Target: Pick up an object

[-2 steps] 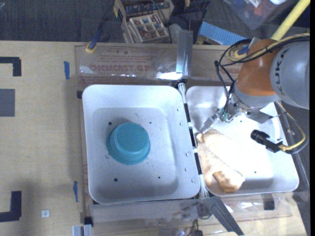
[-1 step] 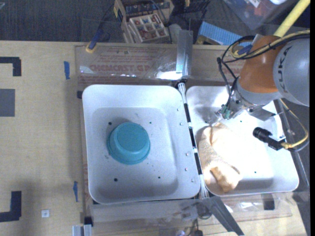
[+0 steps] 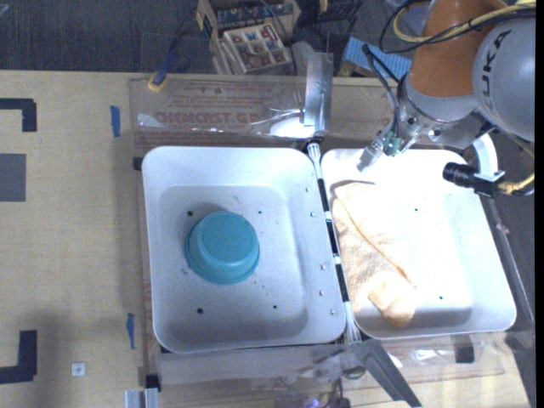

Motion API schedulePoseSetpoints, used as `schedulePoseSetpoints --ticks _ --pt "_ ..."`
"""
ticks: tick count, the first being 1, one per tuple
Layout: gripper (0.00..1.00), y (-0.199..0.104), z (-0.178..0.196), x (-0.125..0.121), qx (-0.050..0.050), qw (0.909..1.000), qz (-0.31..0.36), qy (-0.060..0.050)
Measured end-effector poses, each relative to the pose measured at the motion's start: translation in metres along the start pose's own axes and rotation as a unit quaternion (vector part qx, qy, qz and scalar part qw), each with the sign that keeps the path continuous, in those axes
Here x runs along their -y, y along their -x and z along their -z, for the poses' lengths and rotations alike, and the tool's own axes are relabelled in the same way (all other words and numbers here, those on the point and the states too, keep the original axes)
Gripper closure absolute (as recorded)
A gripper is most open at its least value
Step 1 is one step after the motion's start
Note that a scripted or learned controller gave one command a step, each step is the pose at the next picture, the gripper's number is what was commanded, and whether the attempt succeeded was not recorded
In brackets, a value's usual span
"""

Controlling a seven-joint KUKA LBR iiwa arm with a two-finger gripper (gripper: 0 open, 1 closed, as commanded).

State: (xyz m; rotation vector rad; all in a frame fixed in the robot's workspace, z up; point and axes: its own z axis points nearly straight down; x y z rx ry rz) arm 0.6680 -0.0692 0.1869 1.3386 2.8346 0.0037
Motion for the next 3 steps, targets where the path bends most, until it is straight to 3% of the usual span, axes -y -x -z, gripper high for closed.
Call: schedulePoseSetpoints --ticks 1,2,3 --pt "1.0 -0.014 -0.001 -0.002 -0.001 0.9823 -0.187 -0.003" --pt "1.0 -0.046 -0.001 0.002 -0.002 0.9876 -0.157 -0.003" --pt "0.0 -0.046 -0.001 0.002 -0.002 0.9876 -0.157 -0.003"
